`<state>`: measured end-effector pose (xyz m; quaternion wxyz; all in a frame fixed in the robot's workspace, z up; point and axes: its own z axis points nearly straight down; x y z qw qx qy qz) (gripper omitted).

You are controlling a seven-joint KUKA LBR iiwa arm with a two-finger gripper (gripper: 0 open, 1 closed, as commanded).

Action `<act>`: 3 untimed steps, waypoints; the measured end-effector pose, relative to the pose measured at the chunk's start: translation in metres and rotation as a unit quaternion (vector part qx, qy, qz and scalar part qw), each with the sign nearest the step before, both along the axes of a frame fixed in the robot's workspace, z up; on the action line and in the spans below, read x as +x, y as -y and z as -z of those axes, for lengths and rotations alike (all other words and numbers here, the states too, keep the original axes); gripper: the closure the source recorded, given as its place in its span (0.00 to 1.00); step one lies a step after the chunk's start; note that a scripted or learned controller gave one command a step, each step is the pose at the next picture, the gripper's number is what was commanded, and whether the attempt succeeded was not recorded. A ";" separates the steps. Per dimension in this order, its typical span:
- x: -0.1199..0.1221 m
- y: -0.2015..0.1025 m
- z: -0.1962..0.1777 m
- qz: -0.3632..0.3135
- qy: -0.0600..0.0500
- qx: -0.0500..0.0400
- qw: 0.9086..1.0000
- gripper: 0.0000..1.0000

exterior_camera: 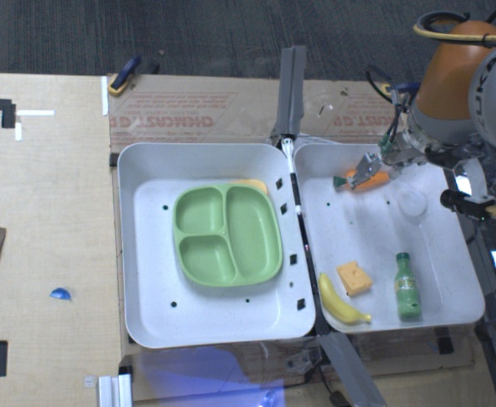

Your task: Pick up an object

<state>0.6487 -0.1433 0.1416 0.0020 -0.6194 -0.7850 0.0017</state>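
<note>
Blue clip [125, 72]: upper left, at the cardboard's edge
Cardboard sheet [197, 108]: top centre, behind the bins
Blue scrap [59, 294]: left, on the wooden bench [44, 227]

Two white bins, the left bin [137, 227] and the right bin [451, 253]. One green divided plate [228, 234], three compartments. One banana [341, 303]. One tan block of food [354, 278], possibly cheese or a cracker. One green bottle [408, 287]. One orange item [368, 179], apparently a carrot, partly hidden. One yellow edge [252, 184] behind the plate, unidentifiable. One gripper [368, 170].
</note>
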 end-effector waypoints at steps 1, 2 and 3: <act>0.009 0.000 0.054 -0.013 -0.002 0.000 1.000 0.00; 0.010 -0.029 0.054 0.024 0.000 0.000 1.000 0.00; -0.018 -0.023 0.038 -0.035 0.000 0.000 0.999 0.00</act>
